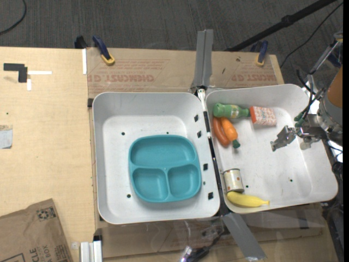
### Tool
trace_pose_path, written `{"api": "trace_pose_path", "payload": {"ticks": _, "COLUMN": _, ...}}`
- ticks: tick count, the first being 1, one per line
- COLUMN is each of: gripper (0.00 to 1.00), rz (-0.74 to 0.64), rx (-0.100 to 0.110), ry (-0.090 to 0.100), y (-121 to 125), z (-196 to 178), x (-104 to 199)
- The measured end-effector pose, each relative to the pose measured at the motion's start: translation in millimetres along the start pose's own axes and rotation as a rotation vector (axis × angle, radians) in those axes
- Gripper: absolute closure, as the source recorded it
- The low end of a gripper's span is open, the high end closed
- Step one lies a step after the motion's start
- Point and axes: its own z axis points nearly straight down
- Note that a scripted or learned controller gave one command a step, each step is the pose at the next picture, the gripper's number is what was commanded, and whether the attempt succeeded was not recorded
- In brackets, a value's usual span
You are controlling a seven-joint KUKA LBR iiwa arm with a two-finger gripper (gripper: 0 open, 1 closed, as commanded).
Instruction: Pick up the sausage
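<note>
In the right bin (305,192), nearest the front wall, lies a banana (247,200), a can (233,179) touching it just behind; further back, by the divider, the sausage (220,131) lies against a carrot (229,131); the gripper (282,138) hovers well right of them, nothing between its fingers, their spread unclear; furthest, a green bottle (230,111) beside a red-and-white box (264,116); the left bin (109,162) holds a teal tray (163,168).

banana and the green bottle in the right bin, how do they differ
The banana is yellow and curved; the green bottle is green and straight-sided. The banana lies by the bin's near wall beside the small can; the green bottle lies by the far wall, above the two orange pieces. Both lie on their sides, running roughly left to right, in the right bin.
</note>
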Motion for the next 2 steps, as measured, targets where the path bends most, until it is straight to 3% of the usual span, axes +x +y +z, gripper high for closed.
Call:
{"api": "trace_pose_path", "payload": {"ticks": 1, "gripper": 0.00, "rz": -0.031, "rx": -0.009, "ry": 0.001, "y": -2.1, "z": 127.4, "x": 60.3}}
{"api": "trace_pose_path", "payload": {"ticks": 2, "gripper": 0.00, "rz": 0.436, "rx": -0.029, "ry": 0.007, "y": 0.2, "z": 133.2, "x": 62.9}}
